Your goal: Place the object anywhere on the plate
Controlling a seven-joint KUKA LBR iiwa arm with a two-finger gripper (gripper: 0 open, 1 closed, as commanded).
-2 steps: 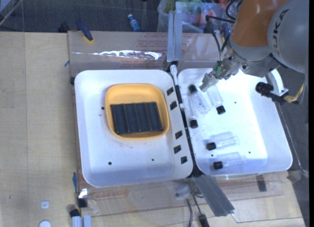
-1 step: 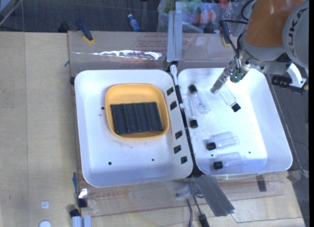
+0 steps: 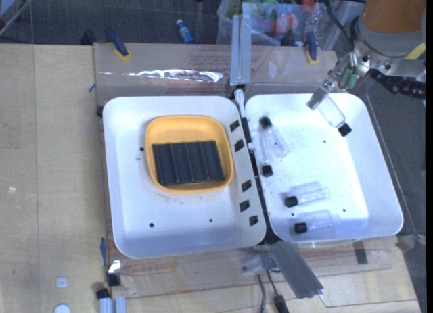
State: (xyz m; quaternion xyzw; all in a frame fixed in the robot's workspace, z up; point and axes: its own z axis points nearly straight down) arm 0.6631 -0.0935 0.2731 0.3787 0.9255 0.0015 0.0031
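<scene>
A yellow plate lies in the left bin, and a dark ribbed slab covers most of it. My gripper is over the far right part of the right bin. It is shut on the upper end of a clear bottle, which hangs tilted with its black cap pointing down and to the right. The bottle is well to the right of the plate, across the divider between the bins.
More clear black-capped bottles lie in the right bin: two near the divider and two at the front. Black clips line the divider. Clutter sits behind the bins.
</scene>
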